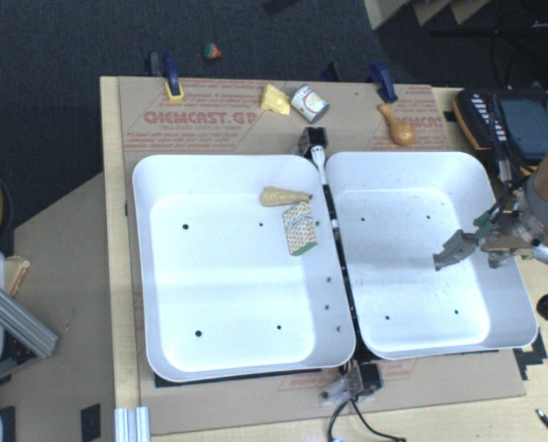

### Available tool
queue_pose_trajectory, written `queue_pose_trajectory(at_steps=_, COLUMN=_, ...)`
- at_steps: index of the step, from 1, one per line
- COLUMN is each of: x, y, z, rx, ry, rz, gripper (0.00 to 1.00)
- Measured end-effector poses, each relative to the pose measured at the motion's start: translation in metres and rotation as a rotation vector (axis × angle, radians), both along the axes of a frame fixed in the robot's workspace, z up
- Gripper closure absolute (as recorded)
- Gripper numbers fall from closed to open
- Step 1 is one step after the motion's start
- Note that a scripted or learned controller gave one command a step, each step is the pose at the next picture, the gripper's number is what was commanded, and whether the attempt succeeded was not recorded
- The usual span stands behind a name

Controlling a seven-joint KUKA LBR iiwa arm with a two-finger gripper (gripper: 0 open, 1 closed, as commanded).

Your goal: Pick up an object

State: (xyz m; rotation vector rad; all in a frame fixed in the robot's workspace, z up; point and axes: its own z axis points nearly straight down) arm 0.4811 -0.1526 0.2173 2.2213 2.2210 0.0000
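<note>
At the far left of the frame a strip of dark carpet borders the bench [117, 247], a pale board with red lettering along its upper edge. A blue clamp [171, 74] grips that upper edge near the left corner, and a small orange-and-green bit [213, 52] lies on the carpet just above it. The left bin [163, 274] fills the left half of the board; in its upper right part lies a tan, cork-like piece [284, 196], and touching it from below is a patterned packet [299, 227], tilted slightly and close to the bin's right wall. Above the bins, on the bare board, a yellow wedge [274, 100] sits just beside a small white box [309, 103]. A black cable runs down the seam between the two bins. Further right on the board's upper edge stand a second blue clamp [381, 81] and an orange, pear-shaped piece [398, 127]. The right bin [393, 330] has nothing under the arm's tip. The gripper [448, 254] hangs over the right half of this bin, reaching in from the right edge of the frame, well apart from the pieces in the left bin; whether its fingers are wide or narrow cannot be told, and nothing is seen between them.
</note>
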Motion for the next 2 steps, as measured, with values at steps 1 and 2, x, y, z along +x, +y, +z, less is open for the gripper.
queue_pose_trajectory(at_steps=1, x=0.021, y=-0.012, z=0.193, rx=-0.007, ry=-0.022, rz=0.002, gripper=0.00)
queue_pose_trajectory(at_steps=2, x=0.016, y=-0.044, z=0.326, rx=-0.009, ry=-0.019, rz=-0.002, gripper=0.00)
